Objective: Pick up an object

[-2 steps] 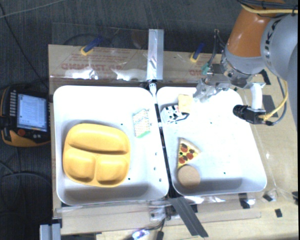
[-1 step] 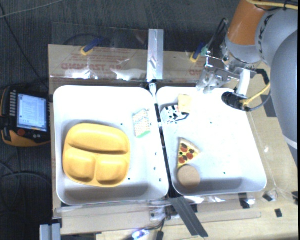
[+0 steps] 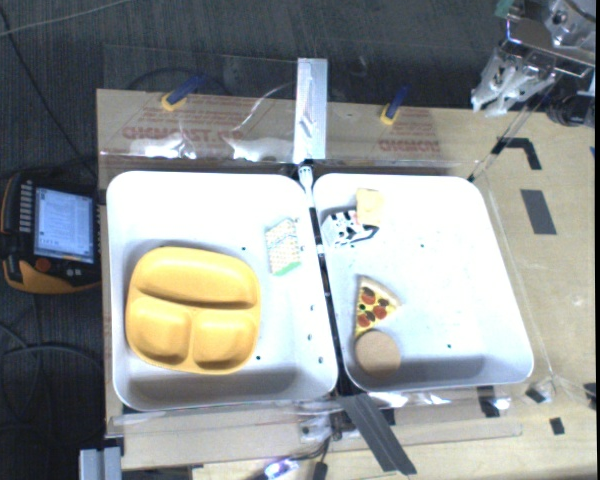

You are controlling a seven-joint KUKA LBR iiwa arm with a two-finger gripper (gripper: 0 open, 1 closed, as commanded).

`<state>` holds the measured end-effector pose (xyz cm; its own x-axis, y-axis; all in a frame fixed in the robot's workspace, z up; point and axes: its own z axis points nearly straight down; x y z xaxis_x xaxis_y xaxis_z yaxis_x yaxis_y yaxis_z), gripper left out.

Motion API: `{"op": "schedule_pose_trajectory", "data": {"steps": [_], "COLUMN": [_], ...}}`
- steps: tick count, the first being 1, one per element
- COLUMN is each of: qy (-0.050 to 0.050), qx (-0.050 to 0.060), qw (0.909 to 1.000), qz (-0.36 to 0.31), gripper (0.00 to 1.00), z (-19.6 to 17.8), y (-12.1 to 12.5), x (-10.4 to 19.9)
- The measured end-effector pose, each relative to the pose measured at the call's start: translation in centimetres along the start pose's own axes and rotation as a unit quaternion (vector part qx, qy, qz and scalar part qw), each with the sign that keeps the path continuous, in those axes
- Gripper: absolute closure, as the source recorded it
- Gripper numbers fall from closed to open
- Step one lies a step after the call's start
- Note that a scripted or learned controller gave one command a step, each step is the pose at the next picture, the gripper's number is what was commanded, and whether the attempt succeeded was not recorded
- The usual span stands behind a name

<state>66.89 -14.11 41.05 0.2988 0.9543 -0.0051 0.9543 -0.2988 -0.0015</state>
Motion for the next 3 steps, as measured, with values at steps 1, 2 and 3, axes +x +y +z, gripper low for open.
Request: {"op": "schedule_pose_trajectory", "data": {"steps": [1,2,3], "qy": [0.000,0.000,0.000], "qx": [0.000,-0.001,-0.001], "qw": [0.9977,0.9865,0.9676], "qz": [-0.068,-0.164,-0.252], "gripper": [1.00,1.00,1.00], "z": [-2.3,-2.2,-2.3], "y": [1.2,2.2,2.5], "x": [-4.2,-6.9,-7.9]}}
